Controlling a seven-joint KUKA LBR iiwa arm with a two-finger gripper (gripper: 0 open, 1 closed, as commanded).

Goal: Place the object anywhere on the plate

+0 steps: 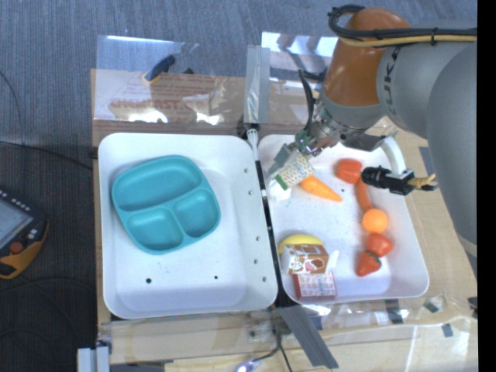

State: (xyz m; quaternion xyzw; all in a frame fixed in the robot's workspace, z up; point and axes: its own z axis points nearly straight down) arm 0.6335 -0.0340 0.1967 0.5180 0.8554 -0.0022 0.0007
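Note:
A teal plate (163,201) with three compartments lies in the left white bin (221,273). My gripper (296,160) hangs over the far left corner of the right bin (341,227), close to the divider between the bins. A small pale object with green speckles (292,175) sits right at the gripper's tip, touching or nearly touching it; whether it is gripped or resting on the bin floor is unclear. An orange carrot (320,188) lies just to its right.
The right bin also holds a red-orange piece (349,170), an orange ball (375,221), a tomato (379,244), a strawberry (368,263), a yellow item (301,243) and a small carton (312,275). A black fitting (384,178) sits at the far right.

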